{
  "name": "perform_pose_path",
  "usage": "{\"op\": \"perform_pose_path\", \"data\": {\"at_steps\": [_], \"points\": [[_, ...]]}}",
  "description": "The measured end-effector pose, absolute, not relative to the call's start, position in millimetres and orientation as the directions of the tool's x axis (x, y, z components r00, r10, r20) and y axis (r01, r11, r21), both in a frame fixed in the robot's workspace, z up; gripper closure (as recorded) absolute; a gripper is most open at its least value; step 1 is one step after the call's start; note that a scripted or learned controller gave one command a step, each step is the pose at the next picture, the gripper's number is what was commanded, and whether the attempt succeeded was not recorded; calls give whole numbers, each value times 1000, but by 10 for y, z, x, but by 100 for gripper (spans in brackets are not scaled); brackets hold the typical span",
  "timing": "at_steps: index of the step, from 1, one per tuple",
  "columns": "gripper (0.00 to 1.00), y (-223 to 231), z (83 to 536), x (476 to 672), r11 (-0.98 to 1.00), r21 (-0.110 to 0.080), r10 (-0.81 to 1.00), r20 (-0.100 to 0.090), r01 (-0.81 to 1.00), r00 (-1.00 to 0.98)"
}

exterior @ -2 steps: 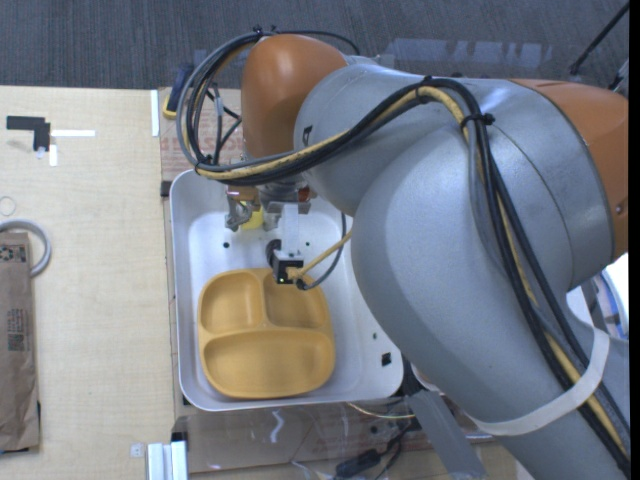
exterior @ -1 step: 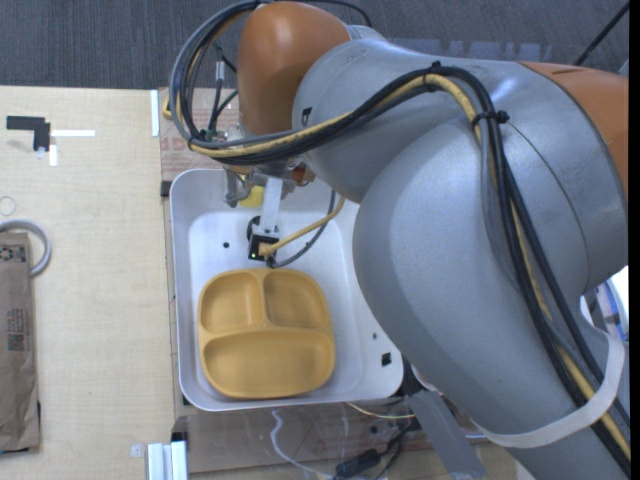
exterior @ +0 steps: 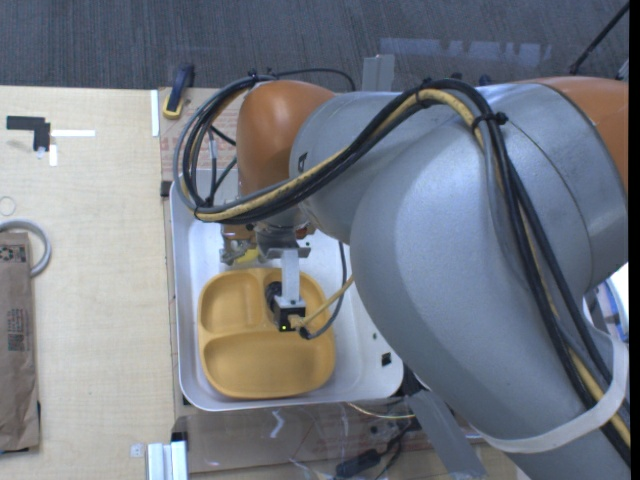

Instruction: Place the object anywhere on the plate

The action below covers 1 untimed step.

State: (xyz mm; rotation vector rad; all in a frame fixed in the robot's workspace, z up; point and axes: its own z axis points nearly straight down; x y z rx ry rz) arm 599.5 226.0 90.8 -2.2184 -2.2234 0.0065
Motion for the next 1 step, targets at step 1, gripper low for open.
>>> {"op": "perform_pose_path", "data": {"at_steps": [1], "points": [[100, 2246, 881, 6533, 118, -24, 993, -1, 993, -118]]}}
